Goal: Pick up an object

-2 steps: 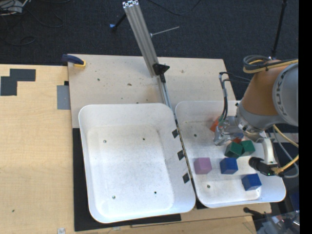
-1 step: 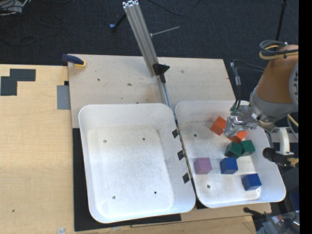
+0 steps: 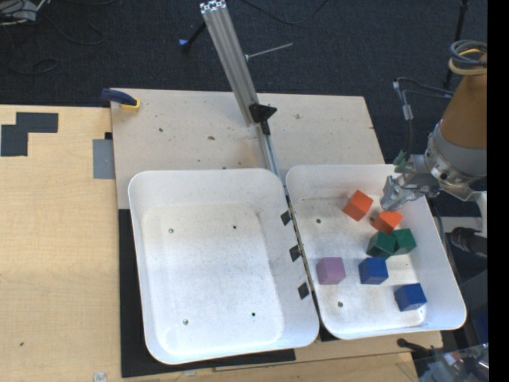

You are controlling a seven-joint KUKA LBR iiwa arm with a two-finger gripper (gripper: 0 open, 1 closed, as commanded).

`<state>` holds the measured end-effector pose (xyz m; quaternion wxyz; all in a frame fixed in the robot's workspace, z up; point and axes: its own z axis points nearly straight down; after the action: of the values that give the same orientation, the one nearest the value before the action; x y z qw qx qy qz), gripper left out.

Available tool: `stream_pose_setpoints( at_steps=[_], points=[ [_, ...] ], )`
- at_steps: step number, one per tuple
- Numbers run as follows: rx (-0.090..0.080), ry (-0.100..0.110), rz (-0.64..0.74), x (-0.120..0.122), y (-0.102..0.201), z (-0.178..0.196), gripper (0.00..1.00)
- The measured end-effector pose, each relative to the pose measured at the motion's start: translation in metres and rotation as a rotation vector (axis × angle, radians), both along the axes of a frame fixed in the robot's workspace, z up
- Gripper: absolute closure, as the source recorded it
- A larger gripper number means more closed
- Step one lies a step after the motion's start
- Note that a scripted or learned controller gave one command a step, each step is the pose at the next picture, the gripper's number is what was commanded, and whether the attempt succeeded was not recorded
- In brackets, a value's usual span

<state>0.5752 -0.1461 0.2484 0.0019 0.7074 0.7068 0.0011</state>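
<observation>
Claw [image 3: 392, 200] hovers just above orange block [image 3: 388, 220], block turned diagonally.

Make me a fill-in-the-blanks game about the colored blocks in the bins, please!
1. All the blocks lie in the ____ bin.
2. The gripper hovers right above an ____ block.
3. The bin holds ____ blue blocks.
4. The block nearest the divider between the bins is ____.

Missing words: right; orange; two; purple
</observation>
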Motion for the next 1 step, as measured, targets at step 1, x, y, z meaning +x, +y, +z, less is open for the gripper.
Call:
stream_pose_setpoints(
  at_steps=[1],
  points=[
    [0.0,0.001,0.002,0.0008,-0.0012,0.0527,1.0]
  ],
)
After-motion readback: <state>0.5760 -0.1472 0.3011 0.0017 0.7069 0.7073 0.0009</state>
